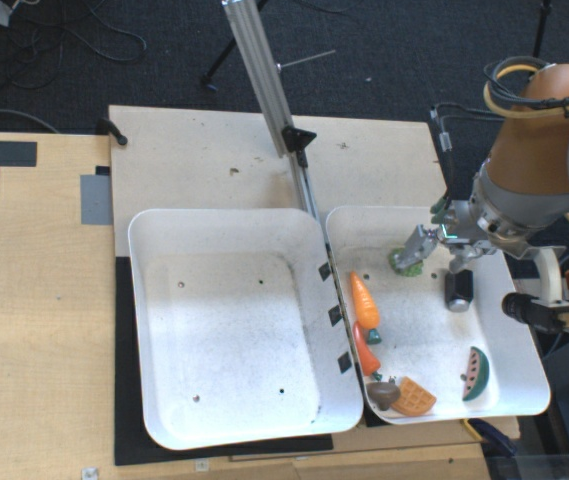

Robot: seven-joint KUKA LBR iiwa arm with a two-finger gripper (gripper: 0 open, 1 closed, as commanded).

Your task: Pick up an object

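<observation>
Gripper (426, 246) at right-centre of frame, lowered over small green toy vegetable (405, 260) in right shallow white bin (524, 393) for grasp; jaw state: cannot tell.

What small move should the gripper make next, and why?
Probably ease straight down over the green object: the gripper sits right at it in the right bin, yet the view does not show it held between the fingers.

The grey arm with its orange band enters from the right edge of the frame, upper right, wrist bent down and leftward, its hand (426, 246) low at centre right, metal fingers (419, 240) angled toward lower left
</observation>
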